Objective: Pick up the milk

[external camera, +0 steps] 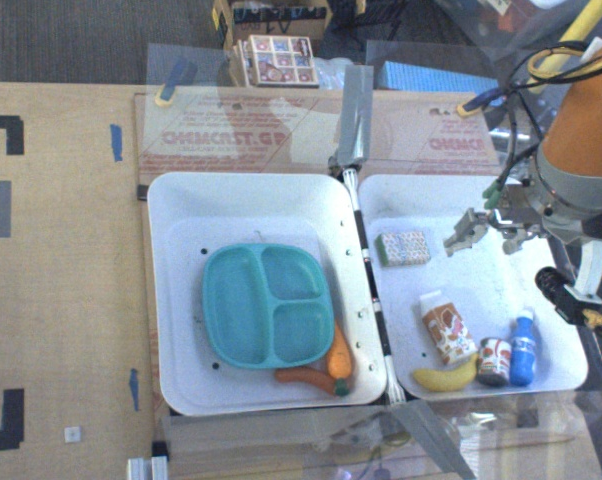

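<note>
The milk (pixel 447 330) lies in the right bin (pixel 421 208), beside the banana (pixel 444 377). The pincer (pixel 488 232) hangs spread wide and empty, well above it. This looks like the approach; next it must come down over the carton.

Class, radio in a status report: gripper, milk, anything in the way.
Gripper above right bin, jaws open, holding nothing. Milk carton lying untouched. Banana and can close by it.

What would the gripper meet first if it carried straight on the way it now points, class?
Probably the small speckled box: the gripper points left across the right bin toward it. Height is unclear, so it might pass above.
</note>
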